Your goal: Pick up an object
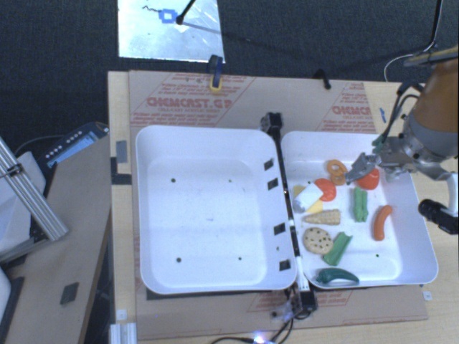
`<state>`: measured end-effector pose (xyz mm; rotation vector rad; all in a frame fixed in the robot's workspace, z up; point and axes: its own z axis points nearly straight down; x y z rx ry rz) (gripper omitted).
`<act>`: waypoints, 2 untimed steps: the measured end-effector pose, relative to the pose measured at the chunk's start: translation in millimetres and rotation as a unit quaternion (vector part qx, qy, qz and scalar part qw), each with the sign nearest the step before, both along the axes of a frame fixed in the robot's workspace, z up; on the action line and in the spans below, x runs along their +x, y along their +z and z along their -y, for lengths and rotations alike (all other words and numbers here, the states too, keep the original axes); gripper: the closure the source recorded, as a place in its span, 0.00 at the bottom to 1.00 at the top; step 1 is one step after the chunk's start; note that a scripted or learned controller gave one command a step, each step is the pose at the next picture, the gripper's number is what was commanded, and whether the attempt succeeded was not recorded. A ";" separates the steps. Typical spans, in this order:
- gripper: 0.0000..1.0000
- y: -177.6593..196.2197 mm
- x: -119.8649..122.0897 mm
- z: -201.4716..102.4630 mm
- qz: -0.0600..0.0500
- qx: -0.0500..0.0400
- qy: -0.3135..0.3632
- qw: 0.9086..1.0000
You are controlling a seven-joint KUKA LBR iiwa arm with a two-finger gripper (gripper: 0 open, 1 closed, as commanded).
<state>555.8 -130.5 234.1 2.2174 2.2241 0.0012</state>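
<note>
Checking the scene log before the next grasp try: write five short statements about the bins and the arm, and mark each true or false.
1. All the toy food lies in the right bin. True.
2. The cookie lies in the left bin. False: it lies in the right bin, near the divider.
3. The gripper is above the right bin, near the pretzel. True.
4. The sausage lies left of the cookie. False: it lies to its right.
5. The arm enters from the left. False: from the right.

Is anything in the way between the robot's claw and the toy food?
Nothing visible blocks it. The gripper hangs over the right bin, close above the red piece and beside the orange ring. The toys crowd together, though.
</note>
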 end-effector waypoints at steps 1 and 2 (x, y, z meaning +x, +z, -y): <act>0.00 -92.5 -69.0 58.0 -0.004 0.001 -0.004 1.000; 0.00 -152.8 -23.7 -26.7 -0.001 0.002 0.004 1.000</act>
